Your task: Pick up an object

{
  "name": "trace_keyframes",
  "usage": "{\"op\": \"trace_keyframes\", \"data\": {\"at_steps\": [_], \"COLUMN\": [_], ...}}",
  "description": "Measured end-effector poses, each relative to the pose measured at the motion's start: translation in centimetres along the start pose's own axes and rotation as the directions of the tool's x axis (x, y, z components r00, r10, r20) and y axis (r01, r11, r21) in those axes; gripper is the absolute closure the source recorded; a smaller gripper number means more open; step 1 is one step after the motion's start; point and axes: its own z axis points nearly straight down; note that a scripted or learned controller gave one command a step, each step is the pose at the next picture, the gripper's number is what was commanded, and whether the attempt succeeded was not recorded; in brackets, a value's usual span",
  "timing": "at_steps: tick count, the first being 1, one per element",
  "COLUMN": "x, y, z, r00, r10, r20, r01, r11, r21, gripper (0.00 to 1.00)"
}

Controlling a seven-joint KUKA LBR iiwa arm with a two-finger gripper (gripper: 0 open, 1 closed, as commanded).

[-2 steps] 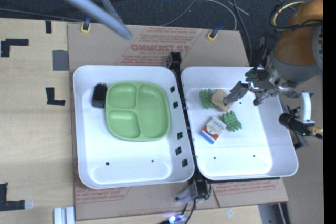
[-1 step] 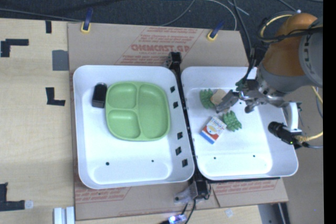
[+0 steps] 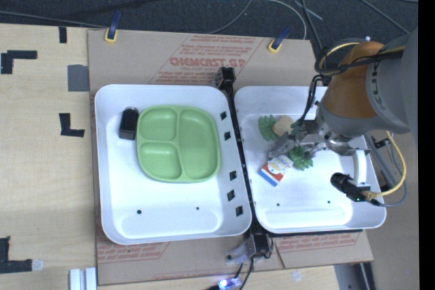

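**Gripper low over a cluster of small things in the right bin**

Two white bins sit side by side. The right bin [image 3: 340, 214] holds a small cluster: one green leafy toy [image 3: 268, 124] toward its far left, one second green toy [image 3: 300, 158] nearer the middle, one beige piece [image 3: 284, 124] just beside the first green toy, and one small white carton with red and blue faces [image 3: 273, 172]. The carton lies flat, its long axis running diagonally from far right to near left, the blue end nearest the bin's front wall.

The gripper [image 3: 293, 142] hangs over the cluster; whether its fingers are spread or closed cannot be told. The carton lies just beside it, toward the front left; the second green toy touches or underlies it.

The left bin [image 3: 163, 221] holds one green divided plate [image 3: 179, 144] with three compartments, and one black block [image 3: 128, 123] touching the plate's left rim.
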Motion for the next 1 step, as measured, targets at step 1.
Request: {"op": "trace_keyframes", "data": {"at_steps": [1], "x": [0.06], "y": [0.07], "z": [-1.29], "r00": [1.000], "r10": [-0.002], "r20": [0.000], "r01": [0.002], "r11": [1.000], "r21": [-0.002], "gripper": [1.00]}}
